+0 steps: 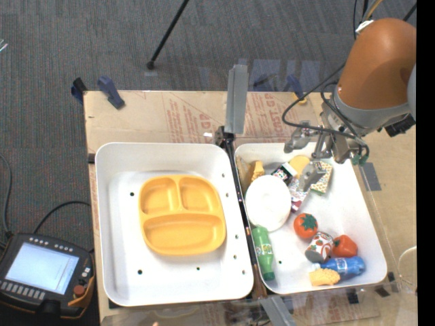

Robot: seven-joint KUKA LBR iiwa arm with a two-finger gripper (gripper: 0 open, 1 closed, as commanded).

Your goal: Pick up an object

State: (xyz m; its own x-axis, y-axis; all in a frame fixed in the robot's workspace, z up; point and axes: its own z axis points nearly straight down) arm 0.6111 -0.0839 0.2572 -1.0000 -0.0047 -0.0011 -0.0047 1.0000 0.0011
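Gripper hovering over the far end of the right bin.

I am seeing the gripper hanging just above a patterned packet and a small yellow piece, but I cannot tell how wide it is standing or whether it is gripping anything. A white disc, tomato, green bottle and blue bottle are lying in the same bin; a yellow divided plate is sitting in the left bin.
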